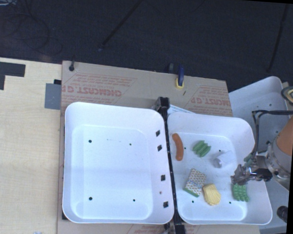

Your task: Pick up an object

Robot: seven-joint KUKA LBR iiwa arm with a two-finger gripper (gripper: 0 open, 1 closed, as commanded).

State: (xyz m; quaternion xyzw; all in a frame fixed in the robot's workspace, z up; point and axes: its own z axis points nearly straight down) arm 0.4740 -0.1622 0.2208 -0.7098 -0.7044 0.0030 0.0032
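Hovering over a ridged green block [240, 192], the metal jaws [242, 174] show no readable opening state

Arm [286, 151] cut off at right edge; fingers too small.

Pale wood-grain surface [16, 148], slanted top-down view. A brown cardboard sheet [128, 89] with reversed red print lies flat on it. Two shallow white bins sit on the cardboard side by side, touching at black clips: left bin [76, 128], right bin [242, 127]. Dark squares [7, 74] and a grey patch [52, 95] mark the wood left of the cardboard. A blue and yellow clamp [180, 77] sits at the cardboard's far edge. A white panel [255, 95] lies right of the cardboard.
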